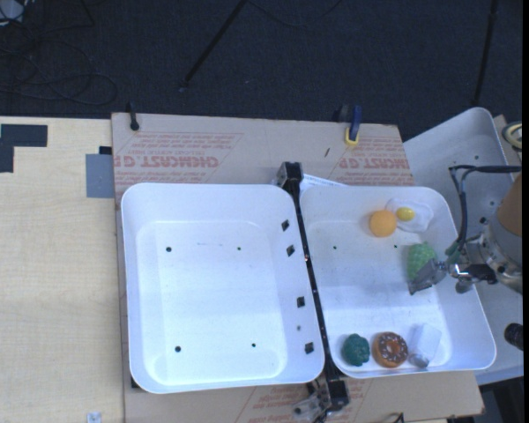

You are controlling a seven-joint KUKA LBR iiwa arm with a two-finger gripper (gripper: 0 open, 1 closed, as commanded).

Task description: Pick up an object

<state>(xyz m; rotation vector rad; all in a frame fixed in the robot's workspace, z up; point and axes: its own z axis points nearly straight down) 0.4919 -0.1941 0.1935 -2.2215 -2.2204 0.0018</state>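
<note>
Two shallow white bins sit side by side on the worktop [53,263]. The right-hand white bin [361,324] contains an orange ball [383,224], a small yellow piece [406,213], a leafy green toy [420,258], a dark teal lump [356,349] and a brown sprinkled doughnut [390,349]. The end effector [428,276] reaches over the right rim, seemingly touching the green toy; whether it grips is unclear.

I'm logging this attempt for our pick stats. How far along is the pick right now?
Done: the gripper has reached the right bin, beside the green object. In hand: nothing visibly lifted. Left: grasp and raise something; the orange ball, donut and others lie in the bin.
</note>
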